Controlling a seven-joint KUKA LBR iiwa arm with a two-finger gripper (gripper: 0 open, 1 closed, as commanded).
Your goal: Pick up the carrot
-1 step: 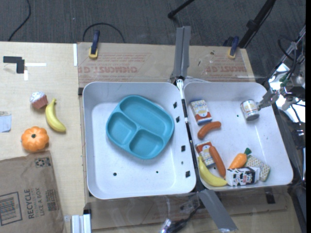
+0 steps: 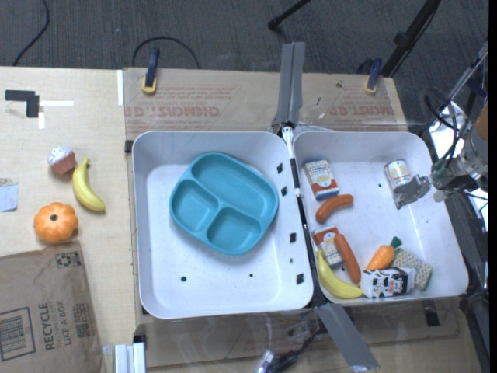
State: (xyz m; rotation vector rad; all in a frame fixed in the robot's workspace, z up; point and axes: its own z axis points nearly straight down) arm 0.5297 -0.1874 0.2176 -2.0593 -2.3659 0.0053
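Camera view: carrot (image 2: 380, 256) near bin's front edge; end effector (image 2: 410, 191) state unclear.

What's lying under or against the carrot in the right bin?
The carrot lies tilted, its lower tip against the cow-patterned milk carton. Its green top touches a checkered cracker-like piece. Whether anything sits beneath it on the right bin floor is hidden by the carrot itself.

1. I read "RECYCLE" and "LIKE A...", printed sideways, on the brown cardboard box (image 2: 43, 309) at the near left, with a barcode beside it.
2. Red print on the cardboard sheet (image 2: 203, 99) behind the bins, upside down from here, looks like "CHEMCAST".
3. Carton labels in the right bin are too small for me to read.
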